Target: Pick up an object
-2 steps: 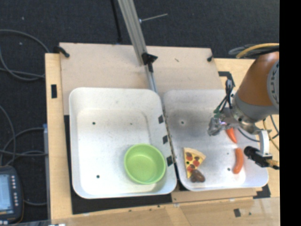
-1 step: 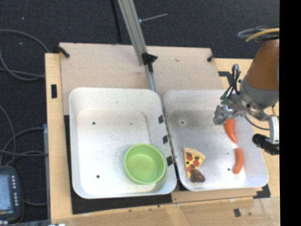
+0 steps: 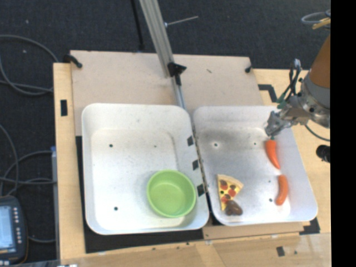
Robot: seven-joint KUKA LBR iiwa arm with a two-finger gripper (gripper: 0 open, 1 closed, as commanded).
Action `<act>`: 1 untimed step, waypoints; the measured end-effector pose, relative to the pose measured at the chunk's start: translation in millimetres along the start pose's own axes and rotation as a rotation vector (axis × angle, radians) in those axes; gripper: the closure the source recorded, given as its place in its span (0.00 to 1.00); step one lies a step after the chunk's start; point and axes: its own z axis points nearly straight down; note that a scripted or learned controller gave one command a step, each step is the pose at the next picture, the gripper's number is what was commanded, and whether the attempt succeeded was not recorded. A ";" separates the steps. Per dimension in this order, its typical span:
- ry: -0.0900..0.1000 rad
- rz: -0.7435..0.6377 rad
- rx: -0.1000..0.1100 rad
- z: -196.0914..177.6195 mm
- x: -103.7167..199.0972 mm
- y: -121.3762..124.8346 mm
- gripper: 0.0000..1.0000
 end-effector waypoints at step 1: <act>0.003 -0.003 0.007 3.8 61.8 -1.6 1.00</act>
